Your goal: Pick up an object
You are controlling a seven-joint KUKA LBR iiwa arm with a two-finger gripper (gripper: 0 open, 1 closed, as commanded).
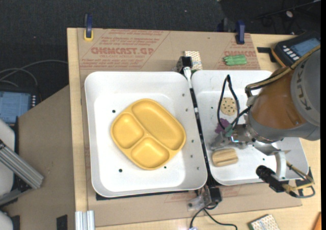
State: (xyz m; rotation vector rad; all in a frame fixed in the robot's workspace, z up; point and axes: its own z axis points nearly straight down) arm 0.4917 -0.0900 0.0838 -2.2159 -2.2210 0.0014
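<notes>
The gripper point(226, 139), its opening impossible to judge from here, hangs just above a tan bread roll point(224, 157) lying lengthwise left-to-right in the right bin point(239, 177).

We find the left bin point(97, 122) mostly taken by a yellow divided plate point(147, 133) at its centre — only its margins stay open. The right bin point(244, 175) is crowded: the arm point(282, 106), a cookie point(228, 105) and a tan block point(224, 157) — its lower strip is free.

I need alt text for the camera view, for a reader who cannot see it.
A robot arm reaches into the right bin, its gripper just above a tan block, near a cookie. The left bin holds a yellow divided plate.
</notes>
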